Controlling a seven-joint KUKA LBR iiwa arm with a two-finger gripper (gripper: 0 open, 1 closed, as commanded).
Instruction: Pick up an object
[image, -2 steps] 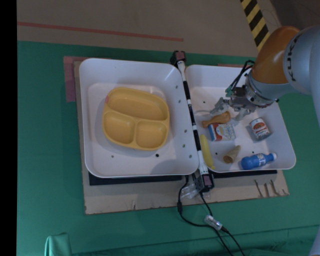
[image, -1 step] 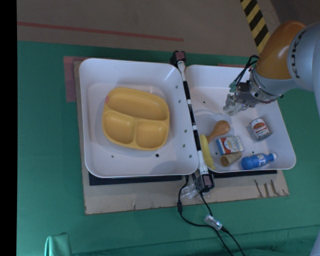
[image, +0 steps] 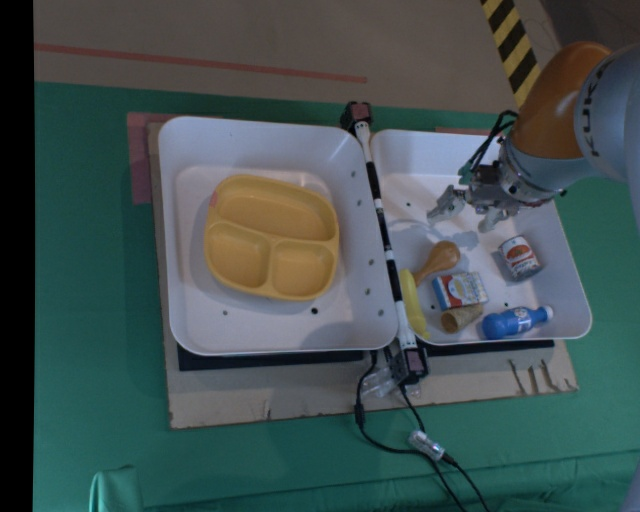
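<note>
Green cloth (image: 90, 300) covers the bench, with a cardboard sheet (image: 300, 400) under two white bins. Left bin (image: 190, 330) holds a yellow divided tray (image: 271, 236), three compartments, lying flat near the bin's middle. Right bin (image: 570, 290) holds the small items, all in its lower half. Arm (image: 570, 100) comes in from the right, grey with orange band, cut off by the upper right frame edge. Gripper (image: 468, 206) hangs over the upper middle of the right bin, fingers spread apart, nothing between them; whether the tips touch the bin floor is hard to tell. Blue bottle (image: 514, 321) lies on its side near the bin's lower right corner, white cap pointing right. Yellow banana (image: 412, 302) lies along the bin's left wall, partly tucked against the divider. Small carton (image: 460, 290) with red and blue print sits in the middle, label too blurred to read. Red can (image: 520, 258) lies tilted to the right of the carton, just below the gripper. Brown pear-shaped thing (image: 440, 260) sits just above the carton, left of the can. Tan cone (image: 461, 318) lies between the carton and the bottle, near touching both. Black cables (image: 400, 420) trail off the bottom edge.
</note>
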